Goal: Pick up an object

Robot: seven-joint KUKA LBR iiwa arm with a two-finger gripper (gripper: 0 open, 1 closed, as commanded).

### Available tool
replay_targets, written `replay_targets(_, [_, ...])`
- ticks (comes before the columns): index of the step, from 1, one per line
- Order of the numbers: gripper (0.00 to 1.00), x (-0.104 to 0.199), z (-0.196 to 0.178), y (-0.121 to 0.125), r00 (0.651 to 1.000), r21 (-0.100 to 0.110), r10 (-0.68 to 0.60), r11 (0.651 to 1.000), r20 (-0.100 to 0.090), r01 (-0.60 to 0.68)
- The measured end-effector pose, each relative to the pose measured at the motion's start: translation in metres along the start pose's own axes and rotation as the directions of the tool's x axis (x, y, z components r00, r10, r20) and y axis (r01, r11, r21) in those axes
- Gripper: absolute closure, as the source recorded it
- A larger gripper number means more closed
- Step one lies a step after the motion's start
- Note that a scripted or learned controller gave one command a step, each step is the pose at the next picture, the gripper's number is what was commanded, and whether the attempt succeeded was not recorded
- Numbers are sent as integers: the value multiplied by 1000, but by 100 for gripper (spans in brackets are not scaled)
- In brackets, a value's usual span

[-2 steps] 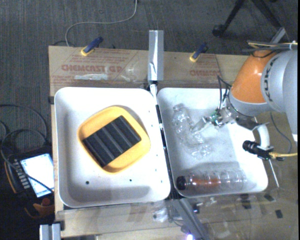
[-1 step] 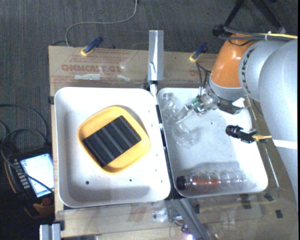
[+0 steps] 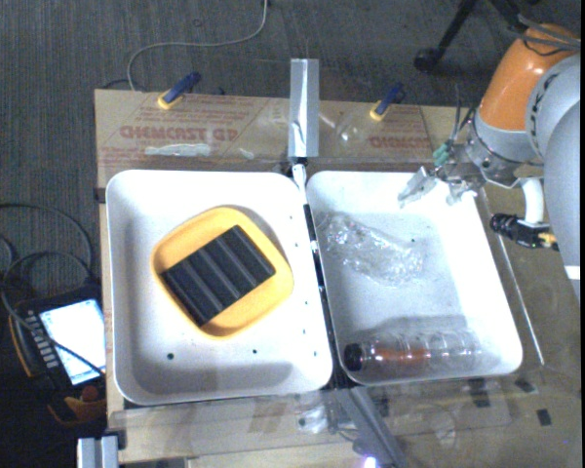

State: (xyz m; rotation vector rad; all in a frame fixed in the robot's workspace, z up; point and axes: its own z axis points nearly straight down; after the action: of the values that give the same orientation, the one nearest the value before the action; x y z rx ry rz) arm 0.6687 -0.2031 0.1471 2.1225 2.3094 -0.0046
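Arm (image 3: 531, 76): upper right of the frame, orange band above the wrist.
Gripper (image 3: 431, 185): over the upper right corner of the right bin (image 3: 507, 310), fingers spread apart, nothing between them.
Bottle (image 3: 409, 352): clear, dark cap to the left, lying along the right bin's lower edge (well apart from the gripper).
Wrap (image 3: 375, 249): crumpled clear plastic, middle of the right bin.
Lid (image 3: 224, 269): yellow with a black ribbed centre, tilted, middle of the left bin (image 3: 136, 203).
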Motion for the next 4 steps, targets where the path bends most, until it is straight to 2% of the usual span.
replay_targets(1, [0, 44, -11, -86, 999, 3, -33, 999, -4, 33])
replay_targets(2, [0, 50, 55, -78, 992, -12, -129, 992, 1, 129])
replay_targets(3, [100, 50, 40, -74, 992, -26, -129, 991, 3, 129])
replay_targets(4, [0, 51, 43, -76, 992, -19, -129, 991, 0, 129])
